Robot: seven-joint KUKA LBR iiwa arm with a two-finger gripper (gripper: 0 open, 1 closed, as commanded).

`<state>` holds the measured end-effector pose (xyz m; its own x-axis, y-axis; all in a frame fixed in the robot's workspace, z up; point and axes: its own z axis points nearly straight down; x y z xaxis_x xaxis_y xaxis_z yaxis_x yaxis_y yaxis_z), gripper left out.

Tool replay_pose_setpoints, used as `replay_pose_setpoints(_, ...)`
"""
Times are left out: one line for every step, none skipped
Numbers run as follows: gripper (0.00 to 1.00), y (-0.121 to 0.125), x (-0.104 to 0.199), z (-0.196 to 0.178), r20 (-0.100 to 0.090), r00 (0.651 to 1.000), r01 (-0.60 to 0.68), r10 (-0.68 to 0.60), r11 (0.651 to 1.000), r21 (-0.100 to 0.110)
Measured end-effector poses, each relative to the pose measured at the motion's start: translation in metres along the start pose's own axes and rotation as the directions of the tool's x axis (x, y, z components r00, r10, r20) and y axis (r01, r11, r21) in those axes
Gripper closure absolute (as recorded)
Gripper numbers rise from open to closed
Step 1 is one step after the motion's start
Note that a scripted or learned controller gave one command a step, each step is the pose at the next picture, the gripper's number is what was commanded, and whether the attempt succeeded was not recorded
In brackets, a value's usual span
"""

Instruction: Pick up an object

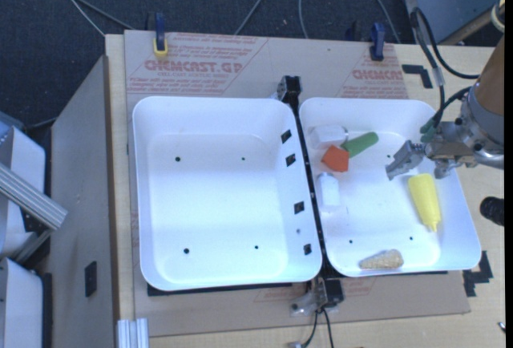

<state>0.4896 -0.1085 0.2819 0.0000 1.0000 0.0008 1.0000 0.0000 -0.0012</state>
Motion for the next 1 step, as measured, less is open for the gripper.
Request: replay_pose_setpoints(0.00,-0.0051,0.0078,0.1770,-0.004,1.000,-0.001,0.001,1.000,0.014)
